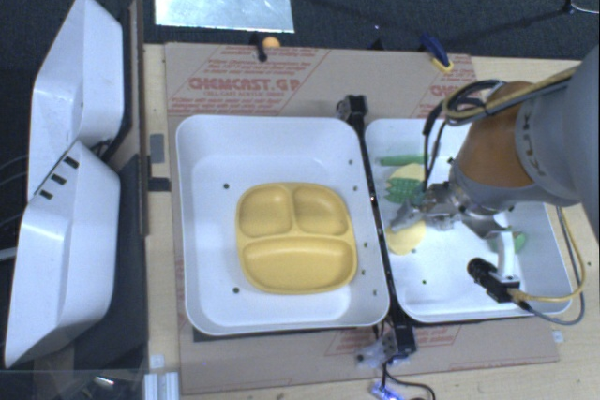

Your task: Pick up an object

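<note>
Gripper (412,218), grip state unclear, sits among yellow pieces (406,239) and green pieces (401,190).

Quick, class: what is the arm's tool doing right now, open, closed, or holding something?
Tool: cannot be told; it is low in the right shallow white bin, beside small yellow and green objects.

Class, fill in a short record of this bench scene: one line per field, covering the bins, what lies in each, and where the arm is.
left bin: holds a yellow divided tray
right bin: holds yellow pieces and green pieces near its left side
arm: over the right bin, reaching in from the right
gripper: low over the yellow and green pieces
grasp: no object seen between the fingers
</note>
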Controlling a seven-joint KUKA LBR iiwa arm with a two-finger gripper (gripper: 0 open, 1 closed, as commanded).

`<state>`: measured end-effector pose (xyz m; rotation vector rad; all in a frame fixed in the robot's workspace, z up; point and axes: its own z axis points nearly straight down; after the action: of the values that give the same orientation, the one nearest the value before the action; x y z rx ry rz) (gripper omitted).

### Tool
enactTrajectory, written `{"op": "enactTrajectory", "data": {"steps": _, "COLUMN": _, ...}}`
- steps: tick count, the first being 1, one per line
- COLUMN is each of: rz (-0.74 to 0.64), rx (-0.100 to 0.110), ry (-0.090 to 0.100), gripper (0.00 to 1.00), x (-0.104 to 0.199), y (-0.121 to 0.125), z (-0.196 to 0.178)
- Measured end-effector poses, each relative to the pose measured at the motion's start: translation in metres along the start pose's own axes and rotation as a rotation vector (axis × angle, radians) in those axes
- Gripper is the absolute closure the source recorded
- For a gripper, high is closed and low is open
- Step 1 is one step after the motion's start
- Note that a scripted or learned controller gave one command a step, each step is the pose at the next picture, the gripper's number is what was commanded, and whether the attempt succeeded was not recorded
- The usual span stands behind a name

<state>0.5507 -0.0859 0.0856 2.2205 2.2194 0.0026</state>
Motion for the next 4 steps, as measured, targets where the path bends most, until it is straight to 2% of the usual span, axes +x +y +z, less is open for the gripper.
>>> {"op": "enactTrajectory", "data": {"steps": 1, "rz": -0.007, "rx": -0.001, "ry": 0.006, "gripper": 0.00, "x": 0.0639, "y": 0.0006, "z": -0.0603}}
{"op": "enactTrajectory", "data": {"steps": 4, "rz": -0.007, "rx": -0.001, "ry": 0.006, "gripper": 0.00, "x": 0.0639, "y": 0.0006, "z": -0.0602}}
